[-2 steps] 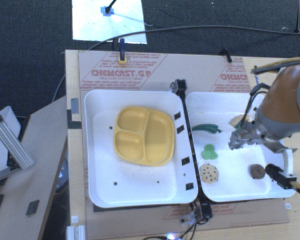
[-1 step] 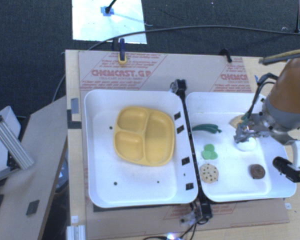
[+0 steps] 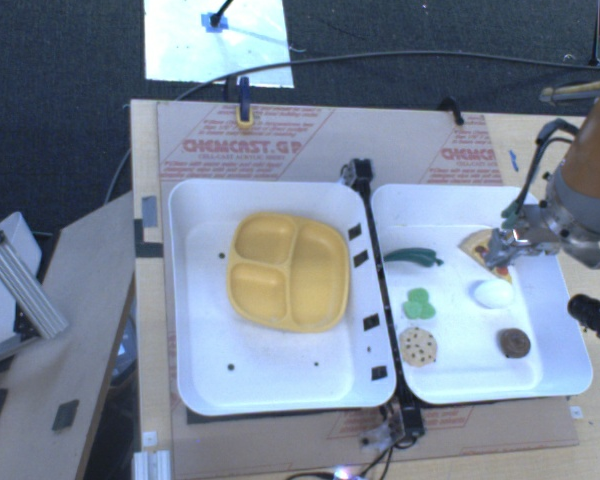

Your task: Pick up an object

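I see the arm (image 3: pixel 590 183) reaching in from the right edge, gripper (image 3: pixel 499 255) down over the pizza slice (image 3: pixel 477 245) in the right bin (image 3: pixel 555 378); finger state — cannot tell.

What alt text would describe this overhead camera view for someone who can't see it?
A robot gripper reaches from the right into the right bin, over a pizza slice beside a white egg. Toy beans, cucumber slices and two cookies lie nearby; the left bin holds a yellow divided plate.
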